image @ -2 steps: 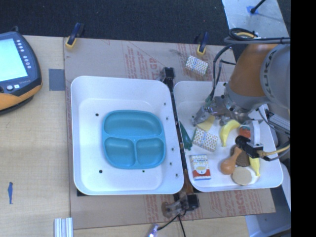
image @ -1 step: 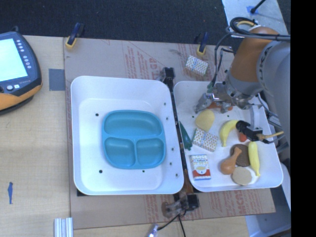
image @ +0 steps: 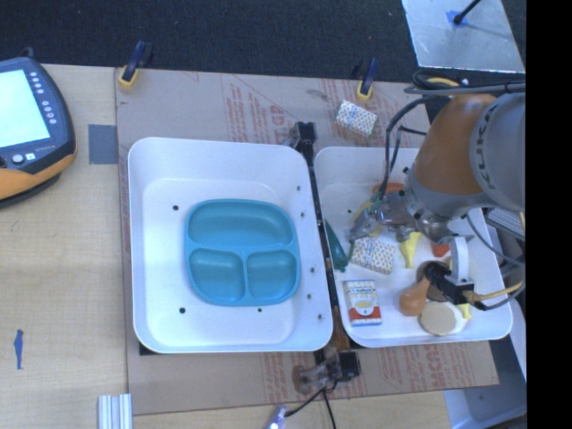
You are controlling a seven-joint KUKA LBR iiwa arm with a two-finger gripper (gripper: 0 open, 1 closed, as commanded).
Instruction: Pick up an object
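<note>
We see two white bins side by side on the bench. The left bin point(image: 152, 239) holds a blue divided plate point(image: 241, 250), lying flat near its middle. The right bin point(image: 487, 324) is crowded with small things: a patterned sponge point(image: 373, 254) near its middle, a small orange and white box point(image: 362, 300) lying near the front edge, a green item point(image: 335, 247) against the left wall, a yellow piece point(image: 409, 247) just right of the sponge, a brown rounded item point(image: 413, 298) and a pale round one point(image: 438, 318) touching each other at the front right. The arm point(image: 465, 155) reaches in from the right and hangs over the back half of this bin, with the gripper point(image: 380, 213) low among the clutter just behind the sponge. We cannot tell whether it is open or closed, and we see nothing clearly held. A second patterned sponge point(image: 356, 118) lies outside the bins on the cardboard behind them. A tablet-like pendant point(image: 27, 119) rests at the far left of the bench.
</note>
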